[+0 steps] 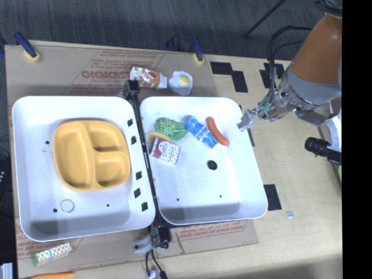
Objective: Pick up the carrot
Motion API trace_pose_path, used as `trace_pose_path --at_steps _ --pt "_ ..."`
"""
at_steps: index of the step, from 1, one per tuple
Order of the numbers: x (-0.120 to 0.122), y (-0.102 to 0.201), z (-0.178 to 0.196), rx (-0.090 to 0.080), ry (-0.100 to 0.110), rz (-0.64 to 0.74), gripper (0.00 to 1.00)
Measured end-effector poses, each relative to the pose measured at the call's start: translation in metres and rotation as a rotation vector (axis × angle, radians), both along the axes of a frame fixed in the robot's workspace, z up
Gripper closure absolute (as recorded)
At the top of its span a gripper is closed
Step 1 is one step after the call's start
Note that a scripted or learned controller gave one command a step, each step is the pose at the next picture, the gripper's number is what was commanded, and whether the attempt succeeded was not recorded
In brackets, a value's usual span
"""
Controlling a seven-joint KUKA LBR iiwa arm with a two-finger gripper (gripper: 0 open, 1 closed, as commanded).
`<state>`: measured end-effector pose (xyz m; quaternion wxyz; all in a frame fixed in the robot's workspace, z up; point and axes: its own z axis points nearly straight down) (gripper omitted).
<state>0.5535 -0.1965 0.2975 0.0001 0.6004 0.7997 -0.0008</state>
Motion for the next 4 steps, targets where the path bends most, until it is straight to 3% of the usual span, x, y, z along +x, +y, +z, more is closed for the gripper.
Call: trace_pose_path --at_steps 1,2,3,4 --pt "-0.075 -0.015 0.045 0.002 0.001 0.161 1.00" --pt "-0.077 -0.015 0.121 -0.001 -0.002 0.179 1.00" --pt "-0.077 -0.006 -0.011 0.002 0.003 0.260 1.00" --pt "-0.076 -0.015 0.067 -0.001 -0.001 0.777 1.00"
